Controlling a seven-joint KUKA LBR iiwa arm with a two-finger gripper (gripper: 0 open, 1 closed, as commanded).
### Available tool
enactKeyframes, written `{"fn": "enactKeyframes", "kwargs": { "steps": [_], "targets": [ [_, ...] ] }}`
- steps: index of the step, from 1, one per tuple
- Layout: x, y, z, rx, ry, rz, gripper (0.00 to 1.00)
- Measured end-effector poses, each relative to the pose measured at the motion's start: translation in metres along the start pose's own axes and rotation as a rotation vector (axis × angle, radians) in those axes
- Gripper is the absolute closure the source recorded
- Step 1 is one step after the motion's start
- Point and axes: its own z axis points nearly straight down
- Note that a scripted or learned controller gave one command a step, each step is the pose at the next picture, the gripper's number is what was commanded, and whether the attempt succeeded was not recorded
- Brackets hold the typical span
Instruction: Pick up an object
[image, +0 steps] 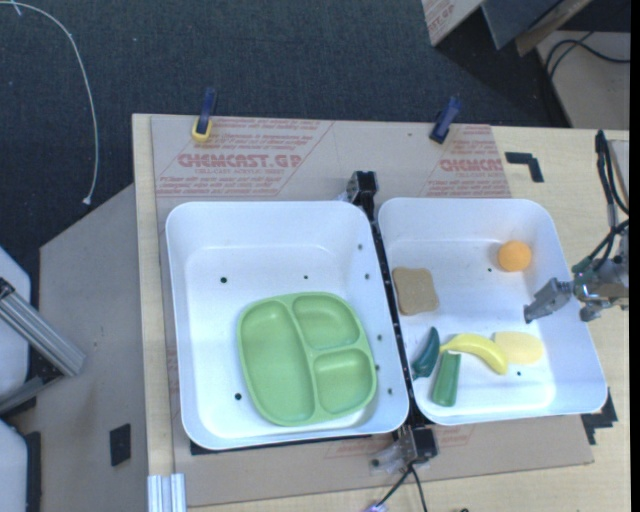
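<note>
Nearest the lens, at the bench's front edge: a black clamp (418, 443) between the two bins, cable trailing off.

Left bin (190, 300): a green divided tray (305, 357), three compartments, sitting toward 5 o'clock of the bin floor.

Right bin (470, 215): orange ball (515, 256) at 1 o'clock; tan flat square, sponge-like (415, 290), at 9 o'clock against the dividing wall; teal curved piece (427, 352) and dark green stick (446, 377) at 7 o'clock, touching or nearly so; yellow banana (478, 351) just right of them; pale yellow flat piece (519, 347) at 4 o'clock, touching the banana's right end.

Gripper (545, 300) comes in over the right rim at 3 o'clock, above the bin's right side, just up from the pale yellow piece. Nothing visible between its fingers. Too small and side-on to say whether the pincer is apart or together: cannot tell.

Likely target, by nearness: banana or pale piece. The banana's long axis runs roughly 10 to 4 o'clock, curved, humped upward; thick end toward 4.

Risks, as judged:
- Banana and pale piece touch; a descent between them could nudge both and grip neither.
- Fingers aligned along the banana's long axis would slide off the curve; they should straddle it crosswise.
- The pale piece lies flat and low, so fingers may scrape the floor.
- Close to the right wall: collision with the rim possible.
</note>
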Motion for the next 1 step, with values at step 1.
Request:
{"fn": "enactKeyframes", "kwargs": {
  "steps": [1],
  "targets": [
    [0.0009, 0.0030, -0.0073, -0.014, -0.004, -0.005, 0.00]
  ]
}}
